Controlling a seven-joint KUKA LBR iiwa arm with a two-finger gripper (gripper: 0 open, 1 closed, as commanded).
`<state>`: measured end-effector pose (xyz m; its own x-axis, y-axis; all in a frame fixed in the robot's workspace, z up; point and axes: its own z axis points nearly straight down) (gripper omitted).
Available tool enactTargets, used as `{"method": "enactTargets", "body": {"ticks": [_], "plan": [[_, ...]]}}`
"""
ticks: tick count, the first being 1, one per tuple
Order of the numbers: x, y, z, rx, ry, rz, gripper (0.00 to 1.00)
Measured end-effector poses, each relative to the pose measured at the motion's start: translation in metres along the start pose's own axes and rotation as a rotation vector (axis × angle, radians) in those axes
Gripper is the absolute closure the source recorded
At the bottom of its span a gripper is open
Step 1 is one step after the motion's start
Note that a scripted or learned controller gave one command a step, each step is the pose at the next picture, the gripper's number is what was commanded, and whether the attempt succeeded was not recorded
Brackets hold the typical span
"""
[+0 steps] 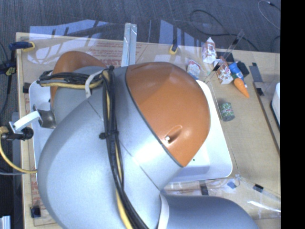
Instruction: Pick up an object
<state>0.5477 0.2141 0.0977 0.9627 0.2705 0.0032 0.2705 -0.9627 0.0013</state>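
Big grey and orange arm [143, 142] across the middle of the frame, over most of the white bin [220, 162]. Cannot tell if the pincer is open or closed. Cannot tell which thing to pick, with the inside of the bin hidden under the arm. At the upper right, out on the wooden bench [252, 142]: a little green roll [227, 111], an orange cone [241, 88], a crumpled wrapper [208, 49]. Probably all small and light. Roll likely to roll away, so best pinched across its round sides. Wrapper probably soft and crinkly. Bench flat and hard, with dark carpet along the top.
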Motion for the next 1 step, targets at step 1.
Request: {"method": "enactTargets", "body": {"ticks": [1], "plan": [[0.0563, 0.0124, -0.1551, 0.002, -0.007, 0.068, 1.0]]}}
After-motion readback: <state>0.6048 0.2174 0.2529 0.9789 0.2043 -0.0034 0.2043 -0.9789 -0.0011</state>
